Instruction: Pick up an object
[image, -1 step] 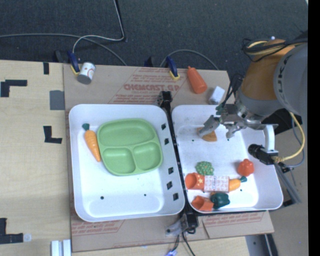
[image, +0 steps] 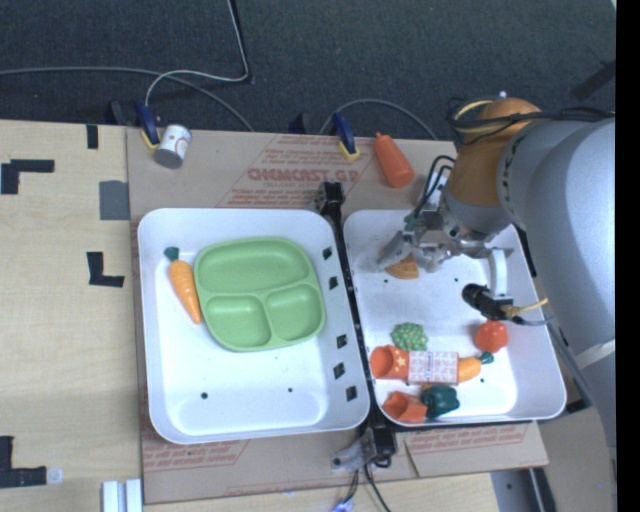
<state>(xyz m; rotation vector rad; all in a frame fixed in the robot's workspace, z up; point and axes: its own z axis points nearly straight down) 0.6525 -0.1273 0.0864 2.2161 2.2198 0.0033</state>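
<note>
Red block capitals are printed on the brown cardboard sheet (image: 270, 180) that lies under the two white bins. The line just above the left bin (image: 160, 300) seems to read "CHEMCAST", followed by letters too blurred to make out. More red print runs along the cardboard's near edge below the bins, too small to read. The small pink-and-white packet (image: 432, 367) in the right bin (image: 530, 400) carries a pattern or print that cannot be read.

Toys (image: 428, 368) crowding right bin's (image: 530, 400) near side
</note>
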